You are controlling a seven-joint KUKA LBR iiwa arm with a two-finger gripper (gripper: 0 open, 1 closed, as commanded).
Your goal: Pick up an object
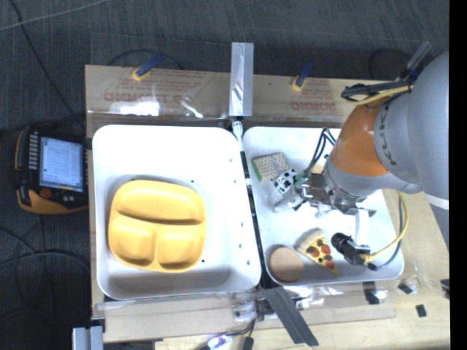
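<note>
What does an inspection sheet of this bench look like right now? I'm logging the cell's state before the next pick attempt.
Surface: two white bins side by side, left bin and right bin.
Job's things: right bin holds a pizza slice toy, brown round object, green patterned piece.
Clutter: yellow divided tray in left bin.
Gripper: gripper low over right bin; grasp unclear.
Cables: yellow cable by the wrist; black cables on floor.
Surroundings: teach pendant left of bench.

Yellow tray (156, 224), white bins (219, 141)
</note>
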